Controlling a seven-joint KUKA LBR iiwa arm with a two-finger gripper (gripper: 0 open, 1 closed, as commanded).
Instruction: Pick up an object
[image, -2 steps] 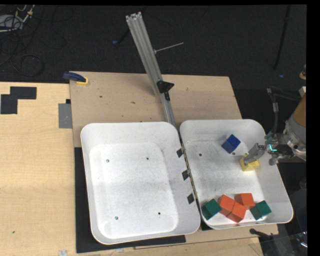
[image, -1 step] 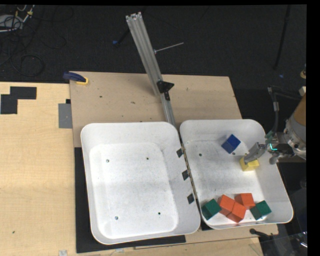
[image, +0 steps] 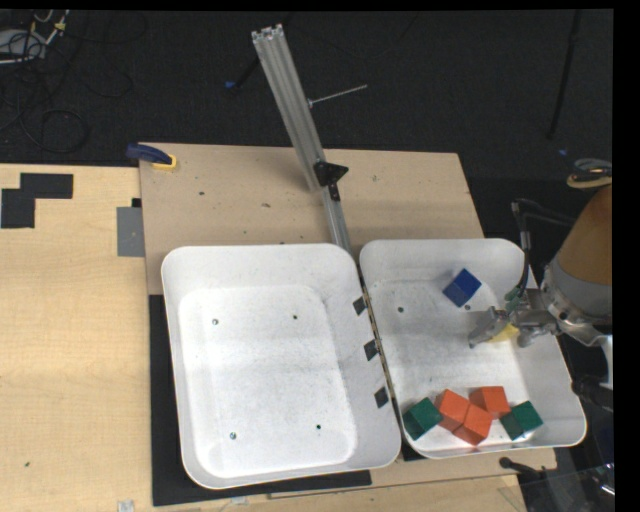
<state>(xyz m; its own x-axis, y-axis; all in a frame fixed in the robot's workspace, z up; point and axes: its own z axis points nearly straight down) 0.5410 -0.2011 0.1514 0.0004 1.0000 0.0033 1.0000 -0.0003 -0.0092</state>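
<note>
Item one: my gripper (image: 492, 330), reaching in from the right over the right bin (image: 420, 262), low above its floor on the right-hand side; my fingers (image: 483, 334) point leftward, and whether they stand wide or narrow I cannot tell, since they blur into one grey shape with a small yellow piece (image: 508, 331) just behind them. Nothing shows between them. Item two: a blue cube (image: 462, 287), alone in the upper part of the right bin, up and left of my fingertips, near but apart. Item three: a cluster at the near edge of the same bin, packed touching: one green cube (image: 422, 416) at the left end, three orange-red cubes (image: 470, 411) in the middle, a second green cube (image: 521, 419) at the right end. The cluster lies well below my gripper. Item four: the left bin (image: 200, 262), side by side with the right one, black clips (image: 369, 349) along the shared edge. Item five: a grey aluminium rail (image: 295, 110) slanting from the far side down to the bins' junction. Item six: a blue-and-yellow clamp (image: 152, 155) at the bench's far left corner.
</note>
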